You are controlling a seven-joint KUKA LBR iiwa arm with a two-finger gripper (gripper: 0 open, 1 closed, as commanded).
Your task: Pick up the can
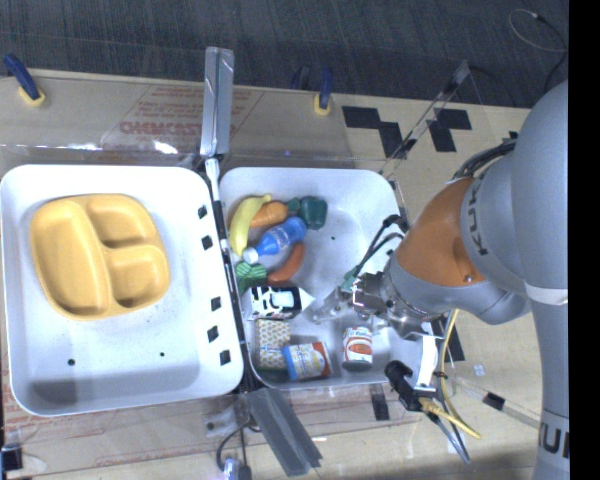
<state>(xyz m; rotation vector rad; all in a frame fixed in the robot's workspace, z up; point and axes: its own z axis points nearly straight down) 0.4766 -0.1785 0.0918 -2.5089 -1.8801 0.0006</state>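
Observation:
A small can with a red and white label stands near the front wall of the right bin. To its left a second can-like container, with a blue end and an orange label, lies on its side. My gripper hangs low in the right bin, just above and behind the red and white can, under the orange wrist band. Nothing shows between it and the can, and the wrist hides part of the bin floor.
The right bin also holds a banana, a blue bottle, an orange carrot-like toy, a dark green item, a black and white box and a patterned packet. A yellow divided tray lies in the left bin.

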